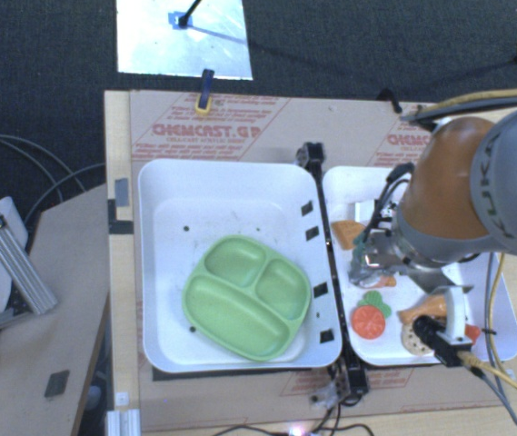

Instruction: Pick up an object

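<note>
Grey arm (pixel 476 184) bends low over right bin (pixel 353 184); finger state hidden.

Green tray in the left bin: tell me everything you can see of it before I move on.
The green tray is a pale green, plastic-looking divided plate, a rounded rectangle with three compartments: one long section along its lower-left side and two smaller ones toward the upper right. It lies flat and right side up on the floor of the left bin, turned at a slant to the bin walls, in the bin's near-right part. Its compartments hold nothing. Whether its corner touches the right wall is unclear.
</note>
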Available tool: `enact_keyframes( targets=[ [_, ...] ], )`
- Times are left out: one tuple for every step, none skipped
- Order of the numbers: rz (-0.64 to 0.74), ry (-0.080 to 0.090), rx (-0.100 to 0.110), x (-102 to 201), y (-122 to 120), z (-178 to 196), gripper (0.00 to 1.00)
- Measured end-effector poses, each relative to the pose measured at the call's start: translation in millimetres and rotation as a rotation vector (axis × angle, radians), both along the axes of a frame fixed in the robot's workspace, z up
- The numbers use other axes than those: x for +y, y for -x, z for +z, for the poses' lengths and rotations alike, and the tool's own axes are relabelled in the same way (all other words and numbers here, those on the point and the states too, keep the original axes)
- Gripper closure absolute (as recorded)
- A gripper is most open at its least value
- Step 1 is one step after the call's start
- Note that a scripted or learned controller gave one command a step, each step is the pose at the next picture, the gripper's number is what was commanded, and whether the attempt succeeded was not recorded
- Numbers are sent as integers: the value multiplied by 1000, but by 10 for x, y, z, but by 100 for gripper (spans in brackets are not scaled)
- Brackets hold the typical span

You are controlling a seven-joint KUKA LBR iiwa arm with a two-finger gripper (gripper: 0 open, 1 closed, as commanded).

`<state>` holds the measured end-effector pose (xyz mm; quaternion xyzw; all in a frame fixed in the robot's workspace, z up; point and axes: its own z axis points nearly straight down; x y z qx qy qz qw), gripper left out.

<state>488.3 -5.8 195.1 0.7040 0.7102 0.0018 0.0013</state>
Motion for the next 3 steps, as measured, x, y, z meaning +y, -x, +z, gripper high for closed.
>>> enact_keyframes(
  targets=[
    [-2, 0, 4, 218, 17, -113, 100],
    [-11, 2, 3, -207, 16, -107, 100],
    [-12, 6, 0, -915, -630, -1072, 100]
  ],
)
